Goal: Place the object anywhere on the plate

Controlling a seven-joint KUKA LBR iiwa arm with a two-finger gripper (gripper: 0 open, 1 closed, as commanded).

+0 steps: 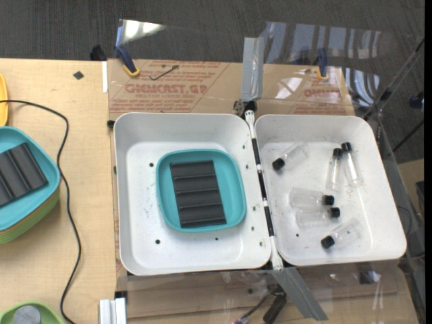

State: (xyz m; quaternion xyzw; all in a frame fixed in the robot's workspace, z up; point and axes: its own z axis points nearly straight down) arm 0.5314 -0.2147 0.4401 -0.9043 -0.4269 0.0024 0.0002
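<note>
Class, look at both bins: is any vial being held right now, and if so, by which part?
Nothing is held: the vials lie loose in the right bin, and the plate sits in the left bin.

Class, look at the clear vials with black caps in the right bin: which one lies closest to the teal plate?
The vial at the right bin's upper left, cap pointing toward the divider; the others lie farther right of the teal plate.

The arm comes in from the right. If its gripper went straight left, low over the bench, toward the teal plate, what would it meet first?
Probably the right bin at its outer rim, then the clear vials lying inside it, before the teal plate in the left bin. Travel height is unclear.
</note>
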